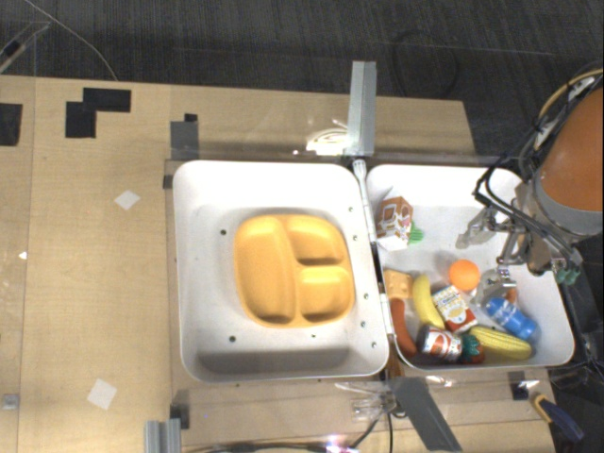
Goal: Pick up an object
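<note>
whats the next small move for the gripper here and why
Probably a short drop straight down toward the round orange ball. The two-finger gripper sits just right of it over the right white bin, and that ball lies a bit apart from the yellow bananas and blue plastic bottle, so it looks like the least crowded target.

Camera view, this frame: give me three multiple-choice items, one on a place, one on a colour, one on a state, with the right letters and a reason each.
1. Where does the yellow divided tray lie?
A. left bin
B. right bin
C. on the bench

2. What colour is the ball beside the gripper?
A. green
B. orange
C. white

3. How does the banana at the right bin's near edge lie?
A. standing upright
B. hanging from the jaws
C. flat among the other items

Key: 1 A, it lies in the middle of the left bin; 2 B, it is plainly orange; 3 C, it rests on the bin floor.
</note>
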Motion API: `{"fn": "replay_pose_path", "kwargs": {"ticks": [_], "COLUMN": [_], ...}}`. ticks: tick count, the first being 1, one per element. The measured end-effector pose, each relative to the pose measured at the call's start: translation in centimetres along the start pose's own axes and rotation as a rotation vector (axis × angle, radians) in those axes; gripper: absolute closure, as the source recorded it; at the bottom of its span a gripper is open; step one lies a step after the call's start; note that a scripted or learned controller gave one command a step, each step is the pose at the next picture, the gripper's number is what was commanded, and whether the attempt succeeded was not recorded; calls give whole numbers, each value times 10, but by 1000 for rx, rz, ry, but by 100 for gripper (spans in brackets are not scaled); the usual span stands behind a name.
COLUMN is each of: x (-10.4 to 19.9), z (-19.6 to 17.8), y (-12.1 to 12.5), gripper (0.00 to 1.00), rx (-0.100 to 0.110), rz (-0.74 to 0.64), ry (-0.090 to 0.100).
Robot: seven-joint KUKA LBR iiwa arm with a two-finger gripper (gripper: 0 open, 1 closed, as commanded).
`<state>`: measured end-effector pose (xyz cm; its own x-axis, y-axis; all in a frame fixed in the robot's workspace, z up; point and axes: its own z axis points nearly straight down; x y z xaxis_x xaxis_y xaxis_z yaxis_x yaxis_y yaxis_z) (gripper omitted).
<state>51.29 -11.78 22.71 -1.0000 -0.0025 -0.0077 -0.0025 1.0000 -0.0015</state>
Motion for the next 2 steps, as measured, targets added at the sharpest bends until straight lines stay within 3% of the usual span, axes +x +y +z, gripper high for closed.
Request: {"fn": "replay_pose_path", "kwargs": {"ticks": [1, 2], "x": [-3, -26], "z": [-12, 16], "y": [1, 59], "gripper": [100, 100], "rx": [2, -2], "rz": [-5, 211], "ry": [-9, 1]}}
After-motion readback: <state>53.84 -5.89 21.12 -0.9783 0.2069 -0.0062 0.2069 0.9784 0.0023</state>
